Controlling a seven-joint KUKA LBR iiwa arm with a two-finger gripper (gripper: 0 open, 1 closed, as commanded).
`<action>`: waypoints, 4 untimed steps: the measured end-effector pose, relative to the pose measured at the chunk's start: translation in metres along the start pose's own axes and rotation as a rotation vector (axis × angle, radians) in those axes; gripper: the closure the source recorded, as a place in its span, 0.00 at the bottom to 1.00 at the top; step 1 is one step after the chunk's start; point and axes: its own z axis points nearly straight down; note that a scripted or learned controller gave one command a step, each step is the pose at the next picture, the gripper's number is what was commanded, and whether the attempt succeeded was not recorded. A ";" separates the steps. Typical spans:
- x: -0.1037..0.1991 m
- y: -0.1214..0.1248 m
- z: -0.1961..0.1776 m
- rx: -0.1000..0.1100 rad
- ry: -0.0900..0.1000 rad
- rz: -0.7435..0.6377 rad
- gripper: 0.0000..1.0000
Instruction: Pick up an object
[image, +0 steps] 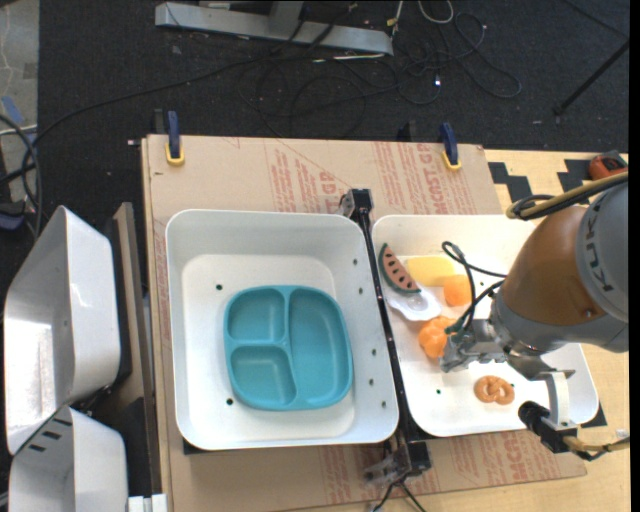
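Arm (560, 285): nearest cam, grey w/ orange band, reaches in over right bin (580, 400).
Gripper (462, 355): low in right bin, just beside orange ball (434, 338), on ball's right. Jaws: can't tell, wrist blocks them.
Orange ball: mid-left of right bin, touching or nearly touching gripper; nothing seen clamped.
Pretzel (492, 389): below-right of ball, near gripper, apart from ball.
Melon slice (399, 271): above-left of ball, by bin's left wall.
Yellow block (436, 268): above ball, right of melon slice.
Orange piece (456, 291): above ball, between it and yellow block.
White piece (412, 302): just above-left of ball, under melon slice.
Left bin (190, 330): left of ball, holds teal tray (288, 347) w/ 3 compartments.
Target, my guess: ball, since gripper sits closest to it.
Risks: ball is round, prob. rolls off if jaws close off-centre; crowded toys near it could get nudged or pinched along; pretzel close enough to be bumped; grasp may come up empty if tips land beside ball, not around it.
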 end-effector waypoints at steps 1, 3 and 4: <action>0.003 -0.003 -0.044 -0.004 -0.002 -0.007 1.00; 0.008 -0.007 -0.123 -0.005 -0.002 -0.008 1.00; 0.056 0.015 -0.124 -0.003 0.000 -0.013 1.00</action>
